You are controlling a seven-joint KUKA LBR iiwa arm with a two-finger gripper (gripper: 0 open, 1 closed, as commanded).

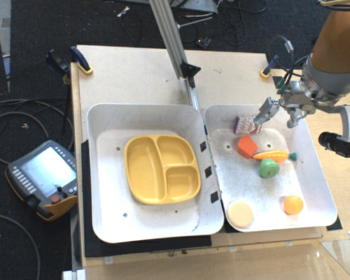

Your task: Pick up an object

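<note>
The open gripper (278, 114) hangs with nothing between its fingers; a pink packet (245, 125) lies just beside its left finger; the arm slants in from the right.

Two shallow white bins side by side on a pale counter (134, 74), seen from above at a slant. In the left bin (102, 133), a yellow three-compartment tray (162, 169) lying flat near the middle. In the right bin (315, 174), several small things: a pink-and-white packet (245, 125) at the upper left, an orange-red block (247, 147) just below it, an orange carrot (272, 155) beside that, touching a green fruit (269, 168); a pale round disc (240, 213) and an orange ball (293, 204) near the lower edge, well apart. Entering from the upper right, the grey arm (338, 39); jaws (278, 114) spread apart above the bin's upper edge, one finger close to the packet, nothing between them. At lower left, on dark floor, a handheld pendant (42, 177) with a lit screen.
</note>
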